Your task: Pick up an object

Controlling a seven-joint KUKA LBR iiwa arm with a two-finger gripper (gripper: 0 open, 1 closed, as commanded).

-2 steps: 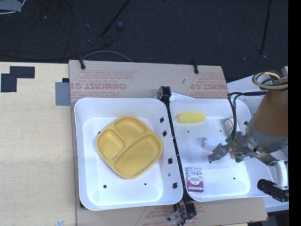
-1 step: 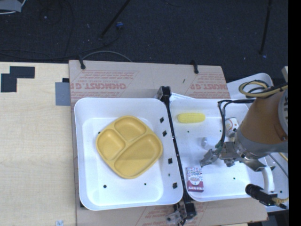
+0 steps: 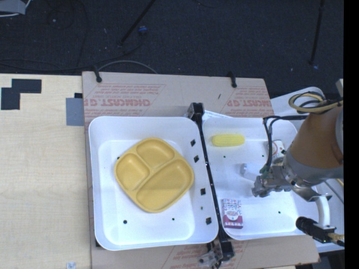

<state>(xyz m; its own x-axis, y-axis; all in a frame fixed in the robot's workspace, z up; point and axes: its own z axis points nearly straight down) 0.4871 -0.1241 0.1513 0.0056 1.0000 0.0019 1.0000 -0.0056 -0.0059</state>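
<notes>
The bench carries two shallow white bins set side by side on a cardboard sheet (image 3: 168, 94) printed with red lettering.

Left bin (image 3: 106, 228): it contains one yellow divided plate (image 3: 154, 174) with three compartments, lying flat and turned at an angle to the bin walls, roughly at the bin's centre.

Right bin (image 3: 269, 228): it contains three items.
- A yellow corn cob (image 3: 228, 140) lies on its side near the far wall, its long axis running left to right.
- A small red-and-white carton (image 3: 232, 213) lies flat near the front wall, close to the divider between the bins.
- A small clear or pale object (image 3: 247, 170) (too blurred to identify) lies just to the left of the gripper, near the middle of the bin.

The arm (image 3: 317, 144) reaches in from the right, its orange band above the wrist. The gripper (image 3: 261, 188) is low over the right bin floor, between the corn cob and the carton, and well apart from both. Nothing is visible between it and the floor; whether it is released or clenched cannot be determined from this angle. All three items in the right bin rest on the bin floor.
</notes>
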